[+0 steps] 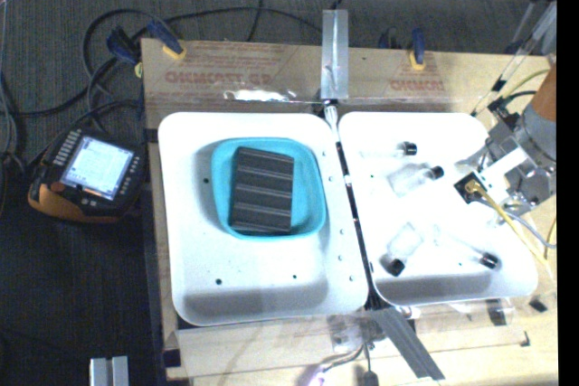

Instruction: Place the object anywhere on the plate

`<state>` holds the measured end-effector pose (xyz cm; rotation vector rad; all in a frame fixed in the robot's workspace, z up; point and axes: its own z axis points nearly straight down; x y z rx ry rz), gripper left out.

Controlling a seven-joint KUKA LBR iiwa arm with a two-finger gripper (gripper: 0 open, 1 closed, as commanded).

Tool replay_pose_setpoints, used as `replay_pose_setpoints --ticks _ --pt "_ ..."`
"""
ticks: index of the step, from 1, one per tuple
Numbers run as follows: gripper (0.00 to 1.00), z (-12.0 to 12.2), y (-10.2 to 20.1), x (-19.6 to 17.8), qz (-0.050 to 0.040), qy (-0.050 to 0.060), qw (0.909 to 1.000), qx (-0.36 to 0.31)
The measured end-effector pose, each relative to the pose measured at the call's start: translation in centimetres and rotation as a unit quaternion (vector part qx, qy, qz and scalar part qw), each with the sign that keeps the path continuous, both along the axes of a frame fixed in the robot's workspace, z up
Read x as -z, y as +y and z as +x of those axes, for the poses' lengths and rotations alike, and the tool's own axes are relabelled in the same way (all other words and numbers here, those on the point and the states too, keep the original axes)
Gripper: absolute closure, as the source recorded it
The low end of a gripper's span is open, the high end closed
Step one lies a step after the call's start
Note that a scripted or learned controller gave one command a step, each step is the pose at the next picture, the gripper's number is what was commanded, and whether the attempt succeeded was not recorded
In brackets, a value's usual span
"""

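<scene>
A dark ribbed block (263, 190) already lies on the blue plate (310, 187) in the left bin (181, 221), left of centre in the frame. The gripper (496, 179) hangs at the right edge above the right bin (434, 285), among small clear vials (404, 240); whether it grips anything I cannot tell. The placing step looks done; next, only retreat.

So there are two bins side by side on the bench (271, 72). The left bin (181, 267) has a plate (310, 194) sitting in it, with a ribbed block (262, 189) lying on the plate. The right bin (452, 280) has several small vials scattered around, like one (418, 177) toward the back and another (401, 249) near the front. A handheld control pad (89, 172) lies on the floor left of the bench.
</scene>
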<state>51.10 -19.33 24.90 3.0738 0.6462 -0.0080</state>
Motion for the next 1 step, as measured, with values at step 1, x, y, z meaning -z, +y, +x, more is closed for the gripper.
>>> replay_pose_setpoints --ticks 1 --pt "0.0 -2.85 5.06 7.39 0.0015 0.001 0.9979 0.065"
